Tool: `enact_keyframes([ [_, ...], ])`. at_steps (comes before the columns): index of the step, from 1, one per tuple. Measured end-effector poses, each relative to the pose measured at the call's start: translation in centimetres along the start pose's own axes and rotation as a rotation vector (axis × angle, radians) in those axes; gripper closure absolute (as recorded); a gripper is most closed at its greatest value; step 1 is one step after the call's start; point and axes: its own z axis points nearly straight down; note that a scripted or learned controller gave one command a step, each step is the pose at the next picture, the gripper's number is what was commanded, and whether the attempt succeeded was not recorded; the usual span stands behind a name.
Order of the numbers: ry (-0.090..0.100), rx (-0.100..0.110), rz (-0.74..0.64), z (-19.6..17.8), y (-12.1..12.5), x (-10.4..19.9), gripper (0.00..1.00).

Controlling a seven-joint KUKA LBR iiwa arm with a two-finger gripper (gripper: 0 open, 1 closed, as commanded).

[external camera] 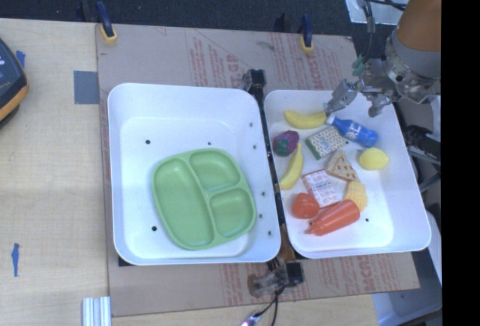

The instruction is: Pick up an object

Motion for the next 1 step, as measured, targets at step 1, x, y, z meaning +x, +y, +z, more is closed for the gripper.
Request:
enact_keyframes([
  [1, -0.001, 0.002, 0.0, 6.17, 0.53, 3.51, 0.0],
])
